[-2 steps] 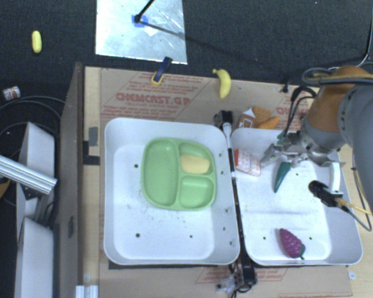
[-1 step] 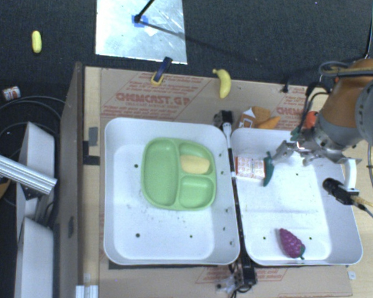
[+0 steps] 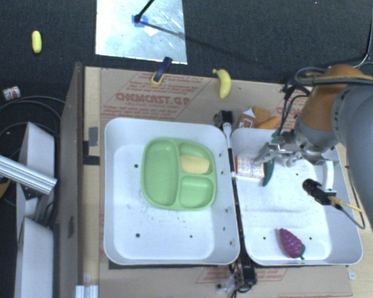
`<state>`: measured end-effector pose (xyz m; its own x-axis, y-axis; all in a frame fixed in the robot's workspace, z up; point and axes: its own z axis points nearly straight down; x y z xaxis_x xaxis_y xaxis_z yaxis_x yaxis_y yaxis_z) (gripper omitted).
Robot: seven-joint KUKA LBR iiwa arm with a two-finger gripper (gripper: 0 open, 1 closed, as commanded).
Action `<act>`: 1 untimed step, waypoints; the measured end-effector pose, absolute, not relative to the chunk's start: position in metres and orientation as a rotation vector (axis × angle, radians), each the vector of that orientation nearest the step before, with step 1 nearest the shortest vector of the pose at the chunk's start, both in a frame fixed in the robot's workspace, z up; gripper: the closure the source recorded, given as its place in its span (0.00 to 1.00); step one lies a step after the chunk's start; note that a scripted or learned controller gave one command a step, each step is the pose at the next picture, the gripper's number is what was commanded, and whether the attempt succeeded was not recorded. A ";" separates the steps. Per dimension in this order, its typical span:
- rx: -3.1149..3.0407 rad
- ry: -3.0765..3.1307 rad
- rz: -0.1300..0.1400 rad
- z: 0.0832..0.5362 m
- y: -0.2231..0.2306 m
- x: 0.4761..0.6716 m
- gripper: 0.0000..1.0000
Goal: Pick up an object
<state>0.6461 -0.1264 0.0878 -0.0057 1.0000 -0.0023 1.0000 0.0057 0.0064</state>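
The arm reaches into the right bin (image 3: 350, 247), its gripper (image 3: 268, 163) low over a small packet (image 3: 249, 167) at the bin's left wall. Whether the jaws are open or closed cannot be told from this angle. No object appears lifted; grasp and lift remain. A purple object (image 3: 291, 242) lies untouched near the front.

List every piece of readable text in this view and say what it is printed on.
"CHEMCAST GP": red print, seen upside down, on the brown cardboard sheet under the bins.
More red print along the cardboard's lower edge: too small to read.
Small packet in the right bin: red and white label, blurred, unreadable.
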 end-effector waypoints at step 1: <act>2.206 2.219 0.016 0.091 -0.133 0.674 0.00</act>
